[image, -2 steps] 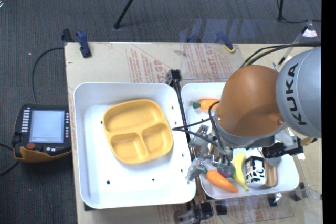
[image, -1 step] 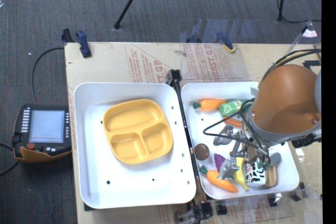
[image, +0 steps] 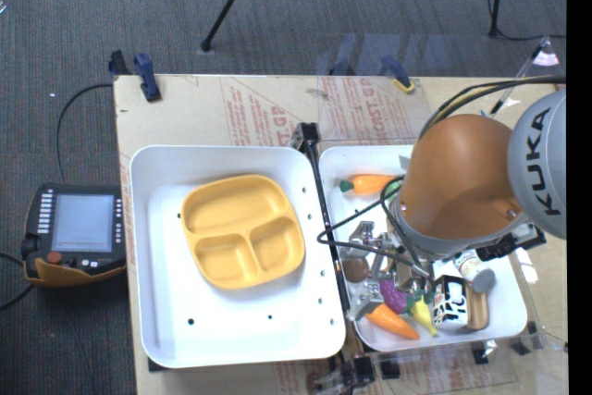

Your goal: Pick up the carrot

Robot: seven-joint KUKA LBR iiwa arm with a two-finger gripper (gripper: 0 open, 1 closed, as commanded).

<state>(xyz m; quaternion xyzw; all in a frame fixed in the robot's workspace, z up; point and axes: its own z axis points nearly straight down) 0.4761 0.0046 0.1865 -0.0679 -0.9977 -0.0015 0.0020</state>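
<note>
In the right white bin (image: 518,314), a carrot (image: 392,321) lies just below the claw (image: 393,265); its grip state cannot be told.

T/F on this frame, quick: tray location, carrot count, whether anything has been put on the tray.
1. The yellow tray lies in the left bin. True.
2. One carrot is in the right bin. False: two, one carrot at the far end, another carrot at the near edge.
3. A carrot lies on the tray. False: both lie in the right bin.
4. The arm hangs over the right bin. True.
</note>
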